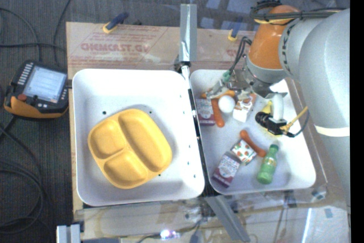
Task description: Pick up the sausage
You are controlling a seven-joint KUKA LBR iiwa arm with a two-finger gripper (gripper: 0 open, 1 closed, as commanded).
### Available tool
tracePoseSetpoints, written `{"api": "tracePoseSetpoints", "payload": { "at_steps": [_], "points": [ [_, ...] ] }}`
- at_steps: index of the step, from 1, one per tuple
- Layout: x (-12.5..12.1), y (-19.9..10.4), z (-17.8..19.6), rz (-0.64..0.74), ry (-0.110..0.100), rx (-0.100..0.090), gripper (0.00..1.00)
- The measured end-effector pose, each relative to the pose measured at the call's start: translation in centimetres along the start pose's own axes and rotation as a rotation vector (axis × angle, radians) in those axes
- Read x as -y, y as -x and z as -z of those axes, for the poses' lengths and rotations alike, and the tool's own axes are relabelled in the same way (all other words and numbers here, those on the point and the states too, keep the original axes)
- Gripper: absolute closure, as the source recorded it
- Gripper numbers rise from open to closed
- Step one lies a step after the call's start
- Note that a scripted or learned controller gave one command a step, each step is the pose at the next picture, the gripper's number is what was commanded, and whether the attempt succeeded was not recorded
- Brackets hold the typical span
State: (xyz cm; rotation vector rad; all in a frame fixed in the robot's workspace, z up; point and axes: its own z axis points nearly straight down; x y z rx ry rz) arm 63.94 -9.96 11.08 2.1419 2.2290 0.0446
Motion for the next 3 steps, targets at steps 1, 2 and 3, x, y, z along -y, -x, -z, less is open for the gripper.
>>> {"api": "tracePoseSetpoints", "payload": {
  "at_steps": [1, 2, 3],
  "points": [
    [2.2, 0.3, -1.0, 0.064, -0.019, -0.012, 0.0],
    [2.0, 0.3, 0.2, 0.065, -0.018, -0.013, 1.0],
    [-0.3, -6.1, 14.3, 0.442, -0.052, -0.026, 1.0]
  ]
}}
